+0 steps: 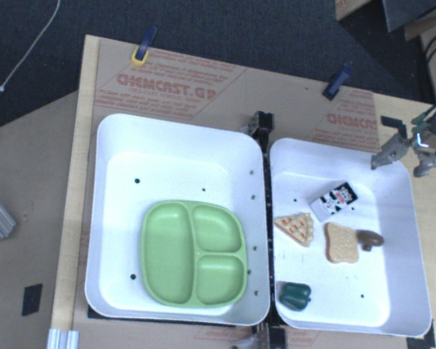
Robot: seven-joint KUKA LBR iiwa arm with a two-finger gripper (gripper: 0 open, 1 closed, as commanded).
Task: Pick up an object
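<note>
The small black-and-white printed carton [334, 201] lies flat and slightly askew in the right white bin [412, 252], toward its far edge, apart from the other pieces. It looks light and stiff, with flat printed faces that may be a little slick, so a pinch across its narrow sides seems the safest hold. Nearer the bin's middle lie a tan waffle-patterned toy wedge [295, 226], a beige toy slice of toast [342, 245] and a small brown rounded piece [369, 239] touching the toast; a dark green toy pepper [294, 294] sits by the near-left corner. The gripper [408, 154] hovers over the far-right corner, fingers spread apart and grasping nothing. The left white bin [122, 153] carries a green three-compartment plastic plate [192, 252].
</note>
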